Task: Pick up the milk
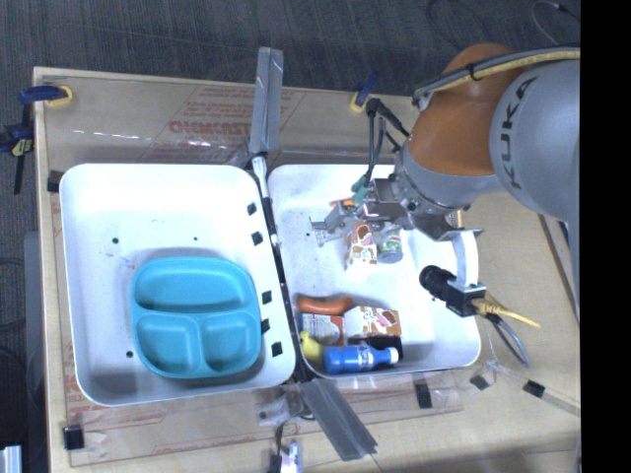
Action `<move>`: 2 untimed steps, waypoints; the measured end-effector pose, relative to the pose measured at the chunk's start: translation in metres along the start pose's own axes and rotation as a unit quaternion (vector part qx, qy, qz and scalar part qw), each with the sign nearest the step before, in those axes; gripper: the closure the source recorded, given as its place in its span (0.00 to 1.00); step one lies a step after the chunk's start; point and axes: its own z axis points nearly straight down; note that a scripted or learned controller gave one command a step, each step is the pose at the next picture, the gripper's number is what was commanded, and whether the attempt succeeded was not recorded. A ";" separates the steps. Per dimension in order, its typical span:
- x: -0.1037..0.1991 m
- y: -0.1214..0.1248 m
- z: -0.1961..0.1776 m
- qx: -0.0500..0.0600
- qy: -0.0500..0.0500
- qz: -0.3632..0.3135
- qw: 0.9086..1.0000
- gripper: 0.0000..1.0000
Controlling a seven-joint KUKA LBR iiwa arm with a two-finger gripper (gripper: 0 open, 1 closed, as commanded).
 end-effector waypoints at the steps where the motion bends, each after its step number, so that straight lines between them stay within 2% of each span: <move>1: -0.072 0.040 0.124 -0.001 0.000 0.071 0.997 0.00; 2: -0.098 0.080 0.148 -0.014 -0.004 0.071 0.997 0.00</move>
